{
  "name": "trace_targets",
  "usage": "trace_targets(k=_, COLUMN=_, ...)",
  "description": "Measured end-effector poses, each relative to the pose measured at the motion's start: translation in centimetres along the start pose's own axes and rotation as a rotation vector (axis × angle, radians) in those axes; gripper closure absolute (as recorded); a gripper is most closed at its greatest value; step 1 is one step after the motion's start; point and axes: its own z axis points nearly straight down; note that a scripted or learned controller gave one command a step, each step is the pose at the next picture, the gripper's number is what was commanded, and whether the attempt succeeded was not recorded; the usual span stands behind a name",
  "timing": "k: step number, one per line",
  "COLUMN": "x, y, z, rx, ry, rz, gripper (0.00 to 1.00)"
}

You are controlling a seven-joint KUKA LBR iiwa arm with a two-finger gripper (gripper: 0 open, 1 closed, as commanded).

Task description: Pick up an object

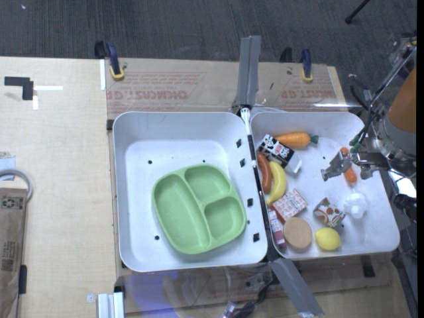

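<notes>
Closest to the camera in the right bin [377, 244] sat a yellow lemon [328, 238], with a round tan disc [297, 233] just to its left and a small orange-and-white carton [328, 212] right behind the lemon. A clear little cup [356, 205] was off to the right of that carton. A bit further back, a red-and-white checked packet [289, 203] lay beside a banana [277, 181], and the banana was pressed up against a sausage [265, 171] along the bin's left wall.

The left bin [132, 177] had a green divided plate [199, 208] lying flat in it.

The gripper [339, 167] hung over the right side of the right bin, pointing left, with a small orange thing [347, 165] right at it. Honestly I couldn't tell if the fingers were open, closed, or actually on that orange thing; too small and cluttered there.

Further back were a black-and-white carton [276, 149] and a carrot [293, 139] near the bin's far wall. Behind both bins was a cardboard sheet [179, 88] held by two clamps.
</notes>
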Motion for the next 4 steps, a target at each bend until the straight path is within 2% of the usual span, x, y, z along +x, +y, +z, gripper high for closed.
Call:
trace_targets(k=1, x=0.7, y=-4.0, z=8.1, rx=-0.001, ry=0.0, rz=-0.038, gripper=0.0)
trace_targets(k=2, x=0.1, y=-4.3, z=12.1, rx=0.0, ry=0.001, rz=0.011, gripper=0.0)
trace_targets(k=3, x=0.1, y=-4.2, z=11.3, rx=-0.001, ry=0.001, rz=0.014, gripper=1.0)
trace_targets(k=4, x=4.7, y=2.3, z=0.7, rx=-0.002, ry=-0.002, rz=0.052, gripper=1.0)
